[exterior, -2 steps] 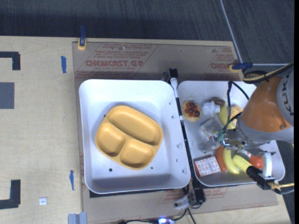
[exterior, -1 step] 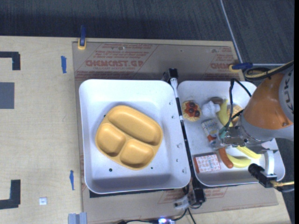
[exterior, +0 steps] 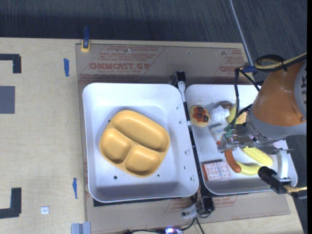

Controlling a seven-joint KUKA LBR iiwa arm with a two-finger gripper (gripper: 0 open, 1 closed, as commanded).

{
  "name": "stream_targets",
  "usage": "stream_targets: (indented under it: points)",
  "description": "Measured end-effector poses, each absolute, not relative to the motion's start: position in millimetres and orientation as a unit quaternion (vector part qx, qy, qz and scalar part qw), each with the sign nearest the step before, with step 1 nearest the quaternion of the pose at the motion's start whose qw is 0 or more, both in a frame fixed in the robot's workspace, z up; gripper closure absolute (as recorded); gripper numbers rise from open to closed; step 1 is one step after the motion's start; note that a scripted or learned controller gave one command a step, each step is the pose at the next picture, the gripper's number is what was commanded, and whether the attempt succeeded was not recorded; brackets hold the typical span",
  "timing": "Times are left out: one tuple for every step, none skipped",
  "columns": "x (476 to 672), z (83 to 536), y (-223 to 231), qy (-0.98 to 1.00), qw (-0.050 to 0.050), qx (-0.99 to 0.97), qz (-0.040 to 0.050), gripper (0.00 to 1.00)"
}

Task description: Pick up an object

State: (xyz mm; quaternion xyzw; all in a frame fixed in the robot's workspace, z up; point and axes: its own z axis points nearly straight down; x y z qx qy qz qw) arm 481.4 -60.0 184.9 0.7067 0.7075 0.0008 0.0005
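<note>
The right bin (exterior: 201, 90) holds several small toys. A round pizza-like piece (exterior: 200, 114) and a white lump (exterior: 219, 114) lie at its back left. Toward the front are an orange-red sausage (exterior: 233, 161), a yellow corn cob (exterior: 257, 154), a banana (exterior: 248, 168) and a red-patterned card (exterior: 216, 170). My gripper (exterior: 228, 139) hangs low over the middle of this bin, just behind the sausage and left of the corn. The grey and orange arm (exterior: 278, 106) covers the bin's right part.
The left bin (exterior: 97, 97) carries a yellow three-part plate (exterior: 135, 142) in its middle. A black clamp (exterior: 180, 78) sits between the bins at the back. Cables (exterior: 246, 72) loop above the arm. Cardboard and the tan bench surround both bins.
</note>
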Motion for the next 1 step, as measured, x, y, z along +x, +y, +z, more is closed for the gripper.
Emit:
stream_targets:
  points:
    - [480.5,184.9,9.0,0.708,0.000,0.707,0.0010,1.00]
